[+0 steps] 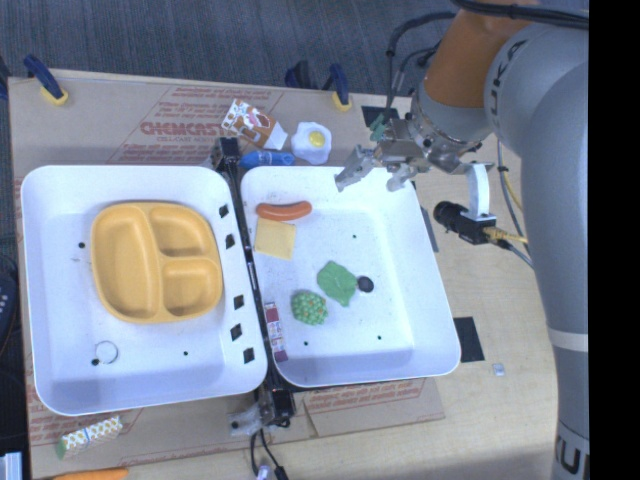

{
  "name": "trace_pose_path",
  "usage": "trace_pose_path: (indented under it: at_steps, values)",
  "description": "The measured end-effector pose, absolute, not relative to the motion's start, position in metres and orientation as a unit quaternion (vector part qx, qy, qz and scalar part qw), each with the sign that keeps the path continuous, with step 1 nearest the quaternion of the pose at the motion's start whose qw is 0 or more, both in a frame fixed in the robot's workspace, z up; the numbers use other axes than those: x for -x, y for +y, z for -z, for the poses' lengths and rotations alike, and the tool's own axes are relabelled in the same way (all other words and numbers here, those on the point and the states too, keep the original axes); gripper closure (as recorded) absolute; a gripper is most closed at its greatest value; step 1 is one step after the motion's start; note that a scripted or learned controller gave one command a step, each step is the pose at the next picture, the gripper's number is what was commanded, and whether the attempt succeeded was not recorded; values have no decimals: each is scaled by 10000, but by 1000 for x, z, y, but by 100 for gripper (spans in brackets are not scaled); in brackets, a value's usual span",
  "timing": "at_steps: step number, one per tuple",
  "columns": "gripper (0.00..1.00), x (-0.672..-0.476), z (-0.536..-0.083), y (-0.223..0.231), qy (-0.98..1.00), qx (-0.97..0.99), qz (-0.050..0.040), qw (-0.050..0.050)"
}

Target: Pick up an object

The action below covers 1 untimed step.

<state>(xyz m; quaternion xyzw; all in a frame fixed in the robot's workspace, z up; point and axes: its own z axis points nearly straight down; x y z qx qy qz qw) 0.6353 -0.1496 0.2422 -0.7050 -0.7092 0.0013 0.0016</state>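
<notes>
Approach step: gripper (pixel 376 171) above right bin (pixel 430 298) back rim, fingers spread, nothing betw. them. Next: descend onto sausage (pixel 284 209), nearest item.

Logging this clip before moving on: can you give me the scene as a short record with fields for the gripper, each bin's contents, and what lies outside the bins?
gripper: above the right bin's far edge, fingers spread, nothing between them
left bin: holds a yellow divided tray
right bin: holds a toy sausage, a yellow cheese slice, a green leafy piece, a green bumpy ball, a small dark round item
outside bins: a toy fried egg and a printed packet on the cardboard behind
task status: nothing picked up yet
</notes>
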Motion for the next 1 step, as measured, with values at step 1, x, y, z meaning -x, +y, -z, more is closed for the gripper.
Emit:
trace_pose_path:
  at_steps: [1]
  values:
    - [0,-618,-99,-138,-7285,6850,-27,34]
